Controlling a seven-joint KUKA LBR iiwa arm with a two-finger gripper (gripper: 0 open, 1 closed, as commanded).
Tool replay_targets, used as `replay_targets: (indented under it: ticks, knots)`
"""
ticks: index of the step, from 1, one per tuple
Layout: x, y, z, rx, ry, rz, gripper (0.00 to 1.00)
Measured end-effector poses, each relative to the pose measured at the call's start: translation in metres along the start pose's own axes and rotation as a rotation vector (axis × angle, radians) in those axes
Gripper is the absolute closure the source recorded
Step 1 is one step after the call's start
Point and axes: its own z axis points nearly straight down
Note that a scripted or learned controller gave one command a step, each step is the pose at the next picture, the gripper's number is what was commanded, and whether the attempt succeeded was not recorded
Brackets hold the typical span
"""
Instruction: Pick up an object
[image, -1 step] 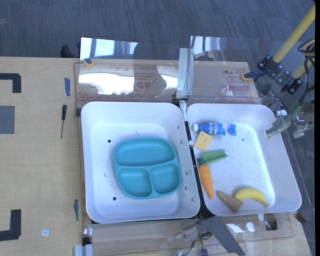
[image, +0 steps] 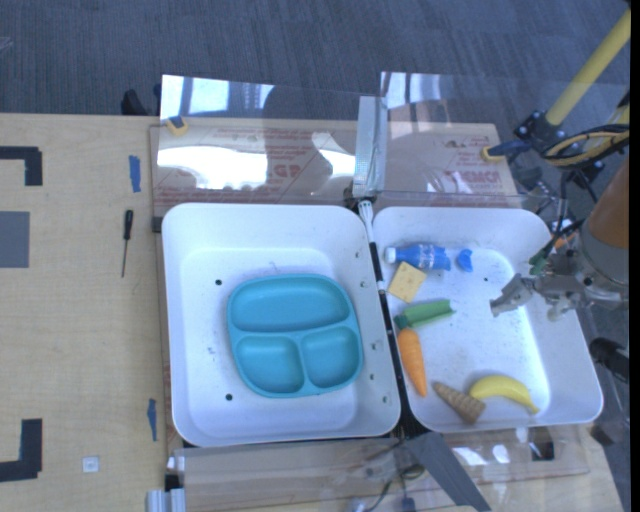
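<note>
Two-finger metal gripper (image: 532, 296) hovering over right shallow white bin (image: 575, 385), fingers spread apart, gripping nothing. Yellow plastic banana (image: 505, 391) lying below it near front wall, beside brown cone (image: 459, 400). Orange carrot (image: 412, 360) lying nearby.

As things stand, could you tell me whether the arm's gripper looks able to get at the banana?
Probably yes: the gripper hovers over the right bin, and the banana lies uncovered below it, just apart from the cone.

Turquoise tray (image: 292, 333), yellow banana (image: 505, 391) (orange carrot (image: 412, 360))
</note>
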Motion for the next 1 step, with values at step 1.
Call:
replay_targets:
  ticks: [1]
  knots:
    - [0.0549,0.0424,0.0727,-0.022,-0.004,-0.061,0.0]
